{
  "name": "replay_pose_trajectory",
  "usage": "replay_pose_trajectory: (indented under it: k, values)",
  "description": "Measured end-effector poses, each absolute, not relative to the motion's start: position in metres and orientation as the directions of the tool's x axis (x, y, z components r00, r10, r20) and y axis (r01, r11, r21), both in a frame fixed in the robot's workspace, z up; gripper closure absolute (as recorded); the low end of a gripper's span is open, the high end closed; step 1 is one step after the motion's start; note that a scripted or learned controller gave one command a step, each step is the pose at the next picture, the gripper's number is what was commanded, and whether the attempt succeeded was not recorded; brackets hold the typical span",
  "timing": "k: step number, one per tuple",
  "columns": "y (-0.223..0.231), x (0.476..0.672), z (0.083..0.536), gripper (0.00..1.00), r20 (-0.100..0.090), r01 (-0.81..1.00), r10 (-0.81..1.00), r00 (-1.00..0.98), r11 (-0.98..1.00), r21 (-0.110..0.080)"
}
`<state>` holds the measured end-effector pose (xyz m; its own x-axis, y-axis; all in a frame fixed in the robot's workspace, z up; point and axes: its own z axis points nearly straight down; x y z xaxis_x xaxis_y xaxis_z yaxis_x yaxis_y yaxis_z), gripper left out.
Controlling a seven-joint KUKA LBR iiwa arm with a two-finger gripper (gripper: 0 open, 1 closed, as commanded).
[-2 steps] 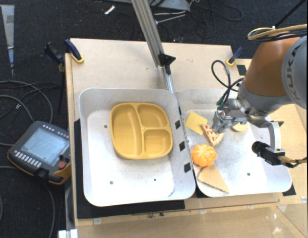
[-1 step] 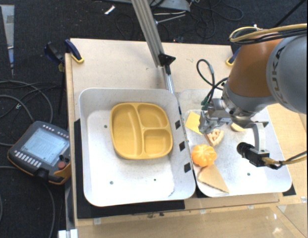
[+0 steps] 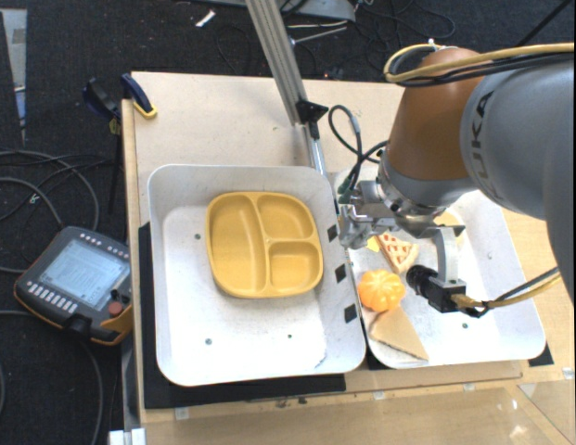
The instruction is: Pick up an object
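Two white bins sit side by side on the bench. Over the right bin hangs the hand, low among the toys; whether it is spread or pressed together I cannot tell from where I stand. Just below it lies a pizza slice, then an orange fruit and a tan wedge. Off to its left, in the left bin, rests a yellow divided plate.

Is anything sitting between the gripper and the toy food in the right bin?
Nothing visible blocks it. The gripper hangs over the right bin, with the pizza slice right beside it and the orange and tan wedge lying uncovered nearer the camera.
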<state>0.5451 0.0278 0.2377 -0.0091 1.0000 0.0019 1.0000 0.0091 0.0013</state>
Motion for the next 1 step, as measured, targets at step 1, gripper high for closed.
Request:
replay_pose_trajectory:
  k: [1]
  values:
    - [0.0766,0.5403,0.2285,1.0,0.001,1.0,1.0,-0.008,0.008,-0.002]
